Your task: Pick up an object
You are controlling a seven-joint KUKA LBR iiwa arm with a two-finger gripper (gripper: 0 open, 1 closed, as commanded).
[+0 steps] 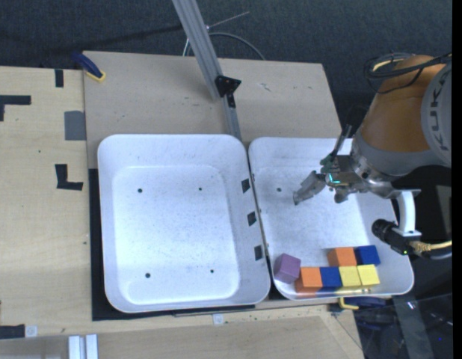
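Coloured blocks (337, 268) along right bin's (291, 152) near edge, end effector (312, 188) above.

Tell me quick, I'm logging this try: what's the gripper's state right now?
Gripper: over the right bin, away from the blocks, nothing seen between its fingers; open or shut cannot be told.

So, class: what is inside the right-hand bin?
The right-hand bin holds a purple block and orange, blue and yellow blocks along its near edge. The gripper hangs above; the arm covers the bin's right side.
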